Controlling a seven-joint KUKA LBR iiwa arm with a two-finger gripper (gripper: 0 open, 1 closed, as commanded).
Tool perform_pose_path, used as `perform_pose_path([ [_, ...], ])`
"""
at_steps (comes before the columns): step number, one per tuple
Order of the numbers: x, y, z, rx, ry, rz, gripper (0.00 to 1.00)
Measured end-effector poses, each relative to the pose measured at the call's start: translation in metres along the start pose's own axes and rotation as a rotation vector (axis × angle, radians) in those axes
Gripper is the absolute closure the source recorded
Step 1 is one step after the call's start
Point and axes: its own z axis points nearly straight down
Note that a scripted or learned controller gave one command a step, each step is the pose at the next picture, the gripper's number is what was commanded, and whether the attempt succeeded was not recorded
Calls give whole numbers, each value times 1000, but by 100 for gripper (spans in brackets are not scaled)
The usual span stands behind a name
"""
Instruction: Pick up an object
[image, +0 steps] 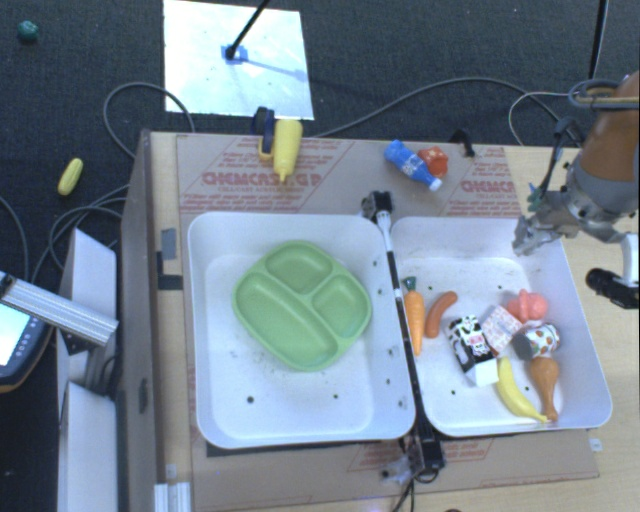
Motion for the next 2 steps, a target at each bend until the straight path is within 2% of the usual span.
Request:
perform_pose_path([
  [1, 0, 0, 1, 2, 0, 0, 0],
  [2, -3, -40, 85, 3, 1, 3, 0],
])
